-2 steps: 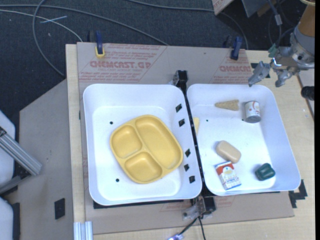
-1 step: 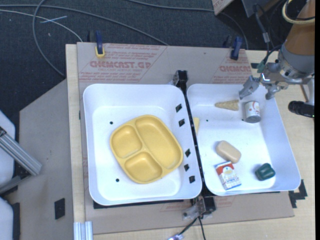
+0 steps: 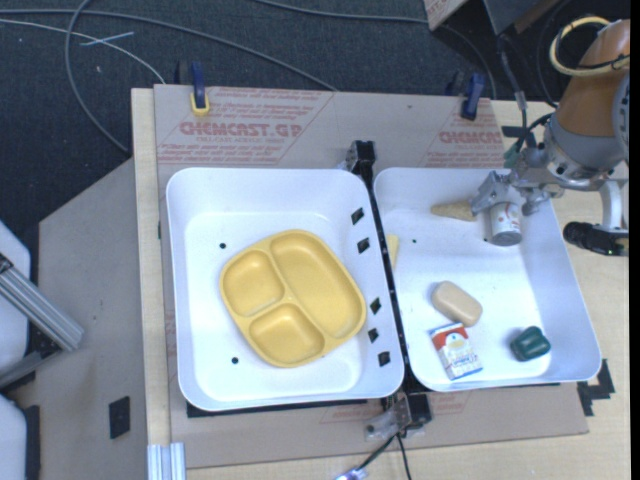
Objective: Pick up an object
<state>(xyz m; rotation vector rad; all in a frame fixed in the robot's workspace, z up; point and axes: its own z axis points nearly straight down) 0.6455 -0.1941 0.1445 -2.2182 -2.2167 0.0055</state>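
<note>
bins sit side by side on a cardboard-topped bench (image 3: 250, 128), seen from above at a slant. left white bin (image 3: 190, 268) holds a yellow three-compartment tray (image 3: 292, 296), lying flat and turned at an angle, near the bin's middle. a row of small black clips (image 3: 368, 273) runs down the divider between the two bins.

right white bin (image 3: 570, 298) carries the loose items. a tan oval bar, maybe soap (image 3: 457, 302), lies near the middle; just below it, close but apart, is a small red-and-white carton (image 3: 456, 351). a dark green rounded object (image 3: 530, 344) rests by the bin's lower right wall. a pale yellow wedge (image 3: 452, 209) lies at the upper left of this bin, its tip just beside the claw.

gripper (image 3: 503, 218) hangs over the upper part of the right bin, below the grey arm with its orange band (image 3: 600, 68). how far the claw is parted cannot be told from this angle, and nothing can be made out in its grasp.

two blue clamps (image 3: 199, 88) pin the cardboard at the far edge. grey cables (image 3: 100, 28) trail over the dark floor.
</note>
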